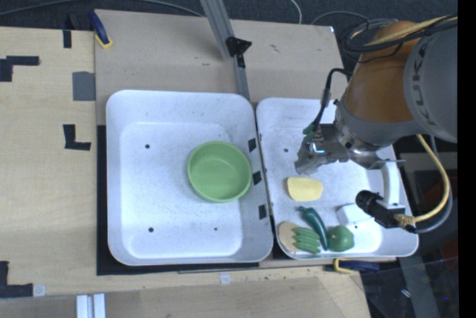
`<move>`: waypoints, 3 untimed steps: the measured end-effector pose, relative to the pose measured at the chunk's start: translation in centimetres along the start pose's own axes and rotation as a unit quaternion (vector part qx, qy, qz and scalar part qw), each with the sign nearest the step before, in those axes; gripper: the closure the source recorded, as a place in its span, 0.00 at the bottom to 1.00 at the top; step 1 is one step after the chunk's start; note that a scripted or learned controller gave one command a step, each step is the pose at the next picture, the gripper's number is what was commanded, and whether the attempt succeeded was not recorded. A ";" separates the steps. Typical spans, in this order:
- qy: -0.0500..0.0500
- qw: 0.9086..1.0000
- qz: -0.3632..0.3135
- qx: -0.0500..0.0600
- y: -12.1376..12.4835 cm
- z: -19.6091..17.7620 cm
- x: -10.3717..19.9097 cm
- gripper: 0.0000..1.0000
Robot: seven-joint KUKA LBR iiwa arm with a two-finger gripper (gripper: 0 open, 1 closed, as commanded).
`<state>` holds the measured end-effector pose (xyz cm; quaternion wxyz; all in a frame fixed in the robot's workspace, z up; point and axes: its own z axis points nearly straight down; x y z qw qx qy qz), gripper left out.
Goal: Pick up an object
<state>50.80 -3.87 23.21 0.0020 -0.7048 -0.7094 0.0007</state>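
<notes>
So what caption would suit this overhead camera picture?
Robot tool hovering above a yellow object in the right bin; green bowl in the left bin.

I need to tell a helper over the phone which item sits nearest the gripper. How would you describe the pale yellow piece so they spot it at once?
Look at the right-hand white bin, where the grey and orange arm reaches in. Just below the gripper lies the pale yellow piece, a small rounded lump. Its neighbours nearer the front edge are green, so it is the one yellow thing there.
</notes>
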 end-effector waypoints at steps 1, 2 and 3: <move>0.000 1.000 0.000 -0.001 0.2 -0.5 4.7 1.00; 0.000 1.000 0.000 -0.001 0.7 -0.7 9.3 1.00; -0.001 1.000 0.000 0.000 1.5 0.3 13.7 1.00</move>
